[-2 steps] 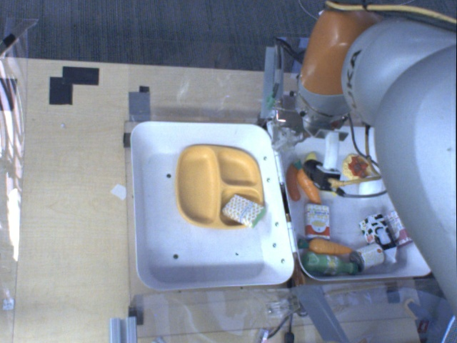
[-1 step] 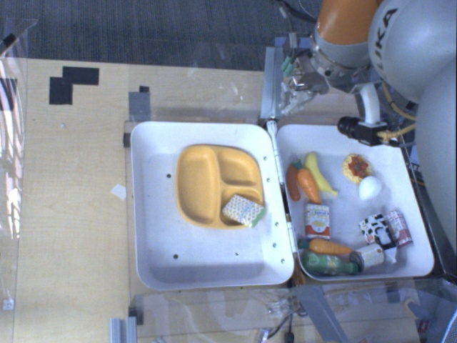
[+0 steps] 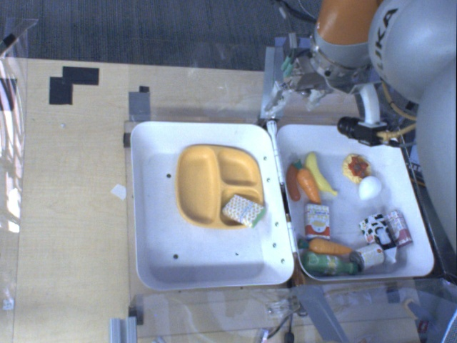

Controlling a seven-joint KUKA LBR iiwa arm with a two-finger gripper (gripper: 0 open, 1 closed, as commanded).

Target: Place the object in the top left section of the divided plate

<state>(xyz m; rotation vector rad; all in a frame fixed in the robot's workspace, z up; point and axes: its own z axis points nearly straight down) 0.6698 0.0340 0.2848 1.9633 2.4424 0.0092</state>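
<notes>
Bench (image 3: 78, 213), pale wood, bearing two shallow white bins side by side. Left bin (image 3: 207, 263): one yellow divided plate (image 3: 207, 184), with a large section on its left and two smaller sections on its right. One sponge (image 3: 243, 210), checkered in pale yellow and white with a green edge, lying tilted in the plate's lower right section and reaching over that section's rim; the upper sections of the plate hold nothing. Right bin (image 3: 410, 220): one banana (image 3: 319, 173) and one carrot (image 3: 308, 185) lying just beside each other near the top left; one small red item at the bin's left wall, too small to tell; one round tart with red filling (image 3: 356, 167); one white egg (image 3: 369, 188) just below the tart; one small carton with a red label (image 3: 317, 220); a second carrot (image 3: 330, 248) lying across a green bottle (image 3: 328, 264); one black-and-white patterned box (image 3: 375, 229); one can (image 3: 399, 229) beside it. Arm (image 3: 400, 27), grey with an orange band, above the top edge of the right bin. Gripper (image 3: 296, 77) hanging over the bench just beyond the bins' upper rims, near the gap between them; whether it is wide or narrow cannot be told, and nothing is seen in it.
</notes>
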